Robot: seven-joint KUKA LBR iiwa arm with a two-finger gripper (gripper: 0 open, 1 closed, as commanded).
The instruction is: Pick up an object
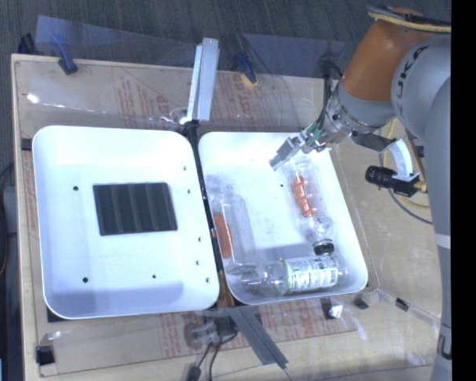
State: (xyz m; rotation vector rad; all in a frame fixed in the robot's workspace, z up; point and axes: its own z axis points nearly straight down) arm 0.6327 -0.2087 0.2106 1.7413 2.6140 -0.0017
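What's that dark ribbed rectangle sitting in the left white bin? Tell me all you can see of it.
The dark rectangle lies flat on the floor of the left bin, a little left of the bin's middle, its long side running left to right. It looks dark grey to black, with lengthwise ridges or slats splitting it into about four strips. Its edges are straight and its corners square. Nothing rests on it or leans against it. I cannot tell whether it is loose or part of the bin.
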